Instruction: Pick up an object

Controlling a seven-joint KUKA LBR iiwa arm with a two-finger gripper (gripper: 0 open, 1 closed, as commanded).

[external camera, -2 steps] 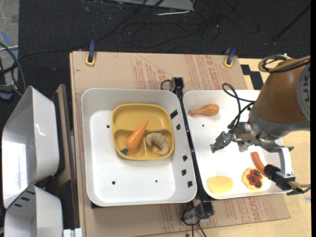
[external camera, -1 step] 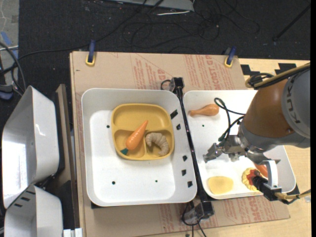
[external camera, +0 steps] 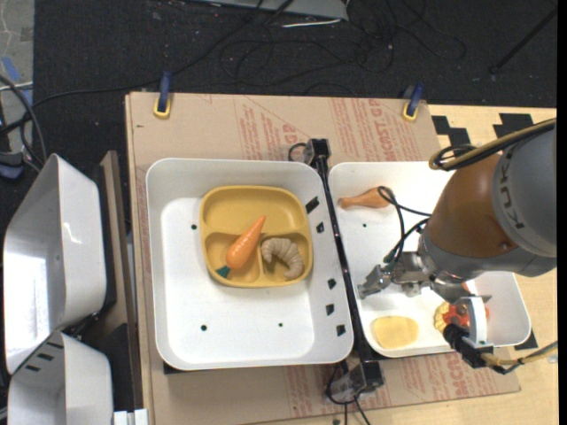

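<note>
The right bin (external camera: 354,237) holds a tan drumstick-shaped piece (external camera: 366,199) near its far left corner and a pale yellow flat round piece (external camera: 394,330) at its near edge. My gripper (external camera: 376,282) hangs low over this bin's left middle, between the two pieces and just above the yellow one. Nothing shows between its fingers. In the left bin (external camera: 177,326) stands a yellow divided plate (external camera: 217,206) with an orange carrot (external camera: 245,242) and a beige shrimp (external camera: 284,255) in its compartments.
A small red and orange object (external camera: 454,315) lies at the near right of the right bin, partly under my arm (external camera: 487,211). A black divider (external camera: 335,246) runs between the bins. White containers (external camera: 53,246) stand left of the bench.
</note>
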